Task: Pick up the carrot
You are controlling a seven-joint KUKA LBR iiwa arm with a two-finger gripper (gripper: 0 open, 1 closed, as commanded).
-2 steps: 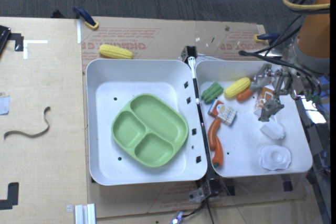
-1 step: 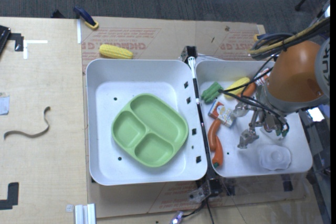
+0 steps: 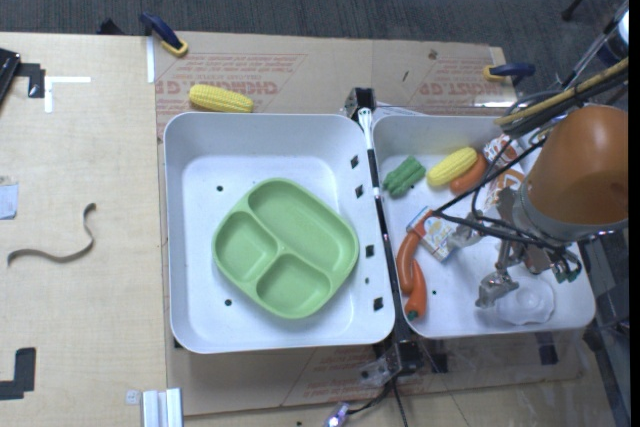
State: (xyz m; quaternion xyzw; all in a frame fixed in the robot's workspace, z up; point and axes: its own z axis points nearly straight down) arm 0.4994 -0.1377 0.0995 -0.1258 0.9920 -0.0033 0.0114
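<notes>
The carrot [image 3: 411, 272] lies in the right bin [image 3: 560, 320], along its left wall near the front corner, curved and orange-red with its lower end close to the bin's front edge. Just right of its upper end sits a small printed packet [image 3: 437, 238]. The hand [image 3: 497, 287] hangs over the right bin's front half, well right of the carrot and not touching it, above a clear plastic item [image 3: 522, 306]; I cannot tell whether it is open or closed. Farther back in that bin lie a green vegetable [image 3: 404, 176] and a yellow corn piece [image 3: 452, 166]. The left bin [image 3: 190, 245] holds 1 green divided plate [image 3: 286, 247]. Another corn cob [image 3: 221, 98] rests on the worktop [image 3: 75, 155] behind the left bin.
</notes>
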